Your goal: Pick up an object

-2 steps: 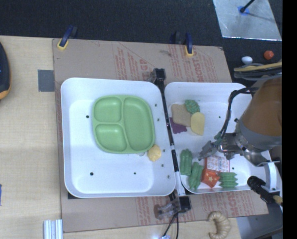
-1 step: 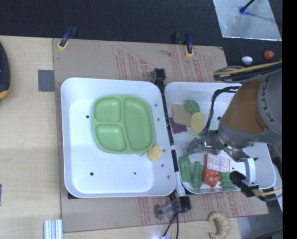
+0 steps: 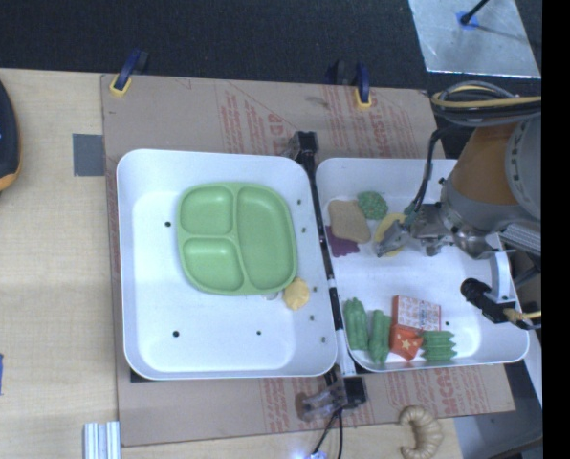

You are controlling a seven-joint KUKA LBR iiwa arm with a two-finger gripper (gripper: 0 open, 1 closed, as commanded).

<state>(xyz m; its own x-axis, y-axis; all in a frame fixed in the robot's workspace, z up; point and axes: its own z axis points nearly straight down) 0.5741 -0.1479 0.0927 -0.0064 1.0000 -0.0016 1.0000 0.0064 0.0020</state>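
My gripper (image 3: 396, 241) hangs low in the right bin (image 3: 476, 352), coming in from the right below the grey arm with its orange band (image 3: 486, 165). A small yellow piece (image 3: 390, 224) lies right at the gripper's tip, partly covered by it. Just left of it are a tan slice (image 3: 347, 220), a purple piece (image 3: 341, 246) and a green broccoli-like piece (image 3: 371, 203). Near the bin's front lie two green pickle-like pieces (image 3: 357, 321), a red and white box (image 3: 416, 312), a red piece (image 3: 405, 344) and a ribbed green piece (image 3: 440, 345).
The left bin (image 3: 151, 342) holds a green divided plate (image 3: 237, 237) and a small yellow item (image 3: 295, 295) by its right wall. A black part of the arm (image 3: 486, 299) reaches over the right bin's right side. A tan curled object (image 3: 421, 430) lies outside on the bench front.
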